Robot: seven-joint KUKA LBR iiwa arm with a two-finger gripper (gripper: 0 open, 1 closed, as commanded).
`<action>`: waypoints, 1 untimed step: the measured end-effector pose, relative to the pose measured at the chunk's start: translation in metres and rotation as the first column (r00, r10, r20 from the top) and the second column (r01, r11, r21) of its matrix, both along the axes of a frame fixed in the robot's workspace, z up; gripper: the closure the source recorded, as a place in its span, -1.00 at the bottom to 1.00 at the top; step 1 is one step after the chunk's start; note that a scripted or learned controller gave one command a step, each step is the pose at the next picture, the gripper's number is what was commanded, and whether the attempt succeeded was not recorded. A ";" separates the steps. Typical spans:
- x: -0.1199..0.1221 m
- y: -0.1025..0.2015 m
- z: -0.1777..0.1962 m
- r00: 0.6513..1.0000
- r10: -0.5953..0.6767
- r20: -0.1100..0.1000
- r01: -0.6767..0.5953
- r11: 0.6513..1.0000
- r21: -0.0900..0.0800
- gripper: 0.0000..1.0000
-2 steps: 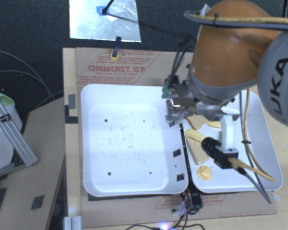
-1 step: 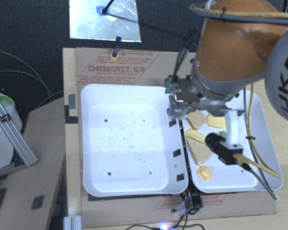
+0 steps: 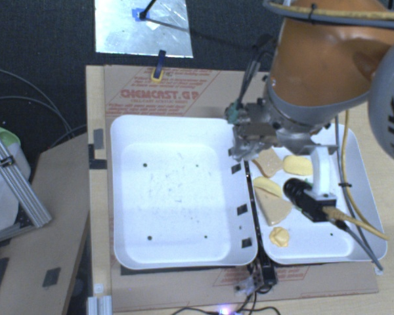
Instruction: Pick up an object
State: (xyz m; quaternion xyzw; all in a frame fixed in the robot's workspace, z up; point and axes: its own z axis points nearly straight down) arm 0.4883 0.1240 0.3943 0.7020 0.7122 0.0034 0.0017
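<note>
Two white bins (image 3: 171, 195) on cardboard (image 3: 159, 94); gripper (image 3: 248, 143) at seam

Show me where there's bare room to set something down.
The left bin's floor is bare, wall to wall. The right bin is crowded on its left side, where tan and yellow pieces lie by the gripper. Its bare patch: the near right corner, past the small yellow lump.

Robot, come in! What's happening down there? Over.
Gripper low at the left edge of the right shallow white bin. Tan flat bread-like slice right beside it. Yellow food-shaped pieces crowded close, lying in the bin.
</note>
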 end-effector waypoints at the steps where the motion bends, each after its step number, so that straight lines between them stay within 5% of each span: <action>1: -0.001 0.010 0.083 1.000 -0.009 0.004 0.009 1.000 0.002 1.00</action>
